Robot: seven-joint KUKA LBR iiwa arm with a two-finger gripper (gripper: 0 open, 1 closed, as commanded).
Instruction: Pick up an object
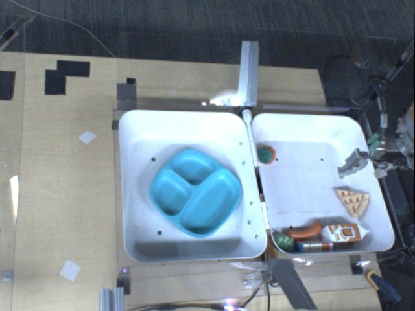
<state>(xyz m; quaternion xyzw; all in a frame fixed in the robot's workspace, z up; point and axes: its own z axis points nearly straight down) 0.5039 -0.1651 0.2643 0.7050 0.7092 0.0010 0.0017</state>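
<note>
The gripper (353,162), grey metal, sits over the right bin's (305,131) far right edge; I cannot tell how it stands. Just nearer lies a triangular waffle-patterned wedge (353,201), tan with red lines. Along the near wall rest a glossy orange sausage shape (305,230), a small carton (343,233) and a green ball-like piece (283,241). A small round green-and-orange item (266,153) lies by the left wall. The left bin (136,173) holds a smooth blue three-compartment plastic plate (196,192).

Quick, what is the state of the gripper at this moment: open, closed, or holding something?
Gripper: at the right bin's right edge, above the waffle piece; nothing visibly held; open or closed cannot be told.
</note>
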